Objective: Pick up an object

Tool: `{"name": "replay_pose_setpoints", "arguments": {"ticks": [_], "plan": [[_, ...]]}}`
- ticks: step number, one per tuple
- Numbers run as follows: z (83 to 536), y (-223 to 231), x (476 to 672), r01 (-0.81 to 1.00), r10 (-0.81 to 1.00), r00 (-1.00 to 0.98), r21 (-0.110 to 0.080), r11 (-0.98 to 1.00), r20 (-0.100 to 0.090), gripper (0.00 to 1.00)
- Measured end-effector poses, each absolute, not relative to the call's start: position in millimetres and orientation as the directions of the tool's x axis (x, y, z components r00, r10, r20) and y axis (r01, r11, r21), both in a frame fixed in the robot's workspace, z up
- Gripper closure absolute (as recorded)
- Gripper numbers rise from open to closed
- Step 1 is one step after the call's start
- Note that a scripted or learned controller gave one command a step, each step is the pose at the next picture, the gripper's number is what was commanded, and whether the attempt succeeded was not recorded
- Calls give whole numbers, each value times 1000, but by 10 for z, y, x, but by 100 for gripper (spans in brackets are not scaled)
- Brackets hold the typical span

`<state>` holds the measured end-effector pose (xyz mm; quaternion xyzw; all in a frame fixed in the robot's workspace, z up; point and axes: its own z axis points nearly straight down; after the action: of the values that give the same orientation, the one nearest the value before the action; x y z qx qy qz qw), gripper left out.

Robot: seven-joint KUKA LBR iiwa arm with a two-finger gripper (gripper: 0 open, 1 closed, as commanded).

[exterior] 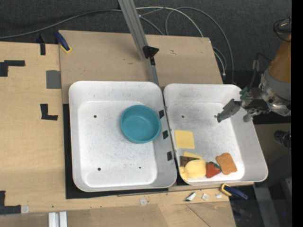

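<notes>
My gripper (236, 114) hangs over the right side of the right bin (203, 96), open, with nothing between its fingers. One dark finger (226, 111) points down-left over the bin floor. A flat yellow square (184, 139) lies in the middle of that bin, left of and below the gripper. In the bin's front corner sit a yellow rounded object (194, 169), a red piece (213, 170), an orange-brown bread-like piece (227, 163) and a small brown item (183, 161). A teal bowl (140, 123) stands in the left bin (90, 108).
The arm's orange band (283, 65) and wrist sit past the right bin's right rim. A grey metal pole (135, 27) slants in from the top toward the seam between the bins. Cables (208, 27) lie behind the bins. Small clips (234, 191) rest by the front edge.
</notes>
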<state>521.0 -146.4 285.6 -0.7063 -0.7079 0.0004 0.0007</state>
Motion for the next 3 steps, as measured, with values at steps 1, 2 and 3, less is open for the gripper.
{"name": "replay_pose_setpoints", "arguments": {"ticks": [1, 2, 3], "plan": [[2856, -1465, 5210, 1000, 1000, -2, -1, 2, 0, 0], [2368, -1375, 5233, 1000, 1000, -1, -7, 1, 1, 0], [1726, -1382, 5245, 1000, 1000, -1, -9, 1, 1, 0]]}}
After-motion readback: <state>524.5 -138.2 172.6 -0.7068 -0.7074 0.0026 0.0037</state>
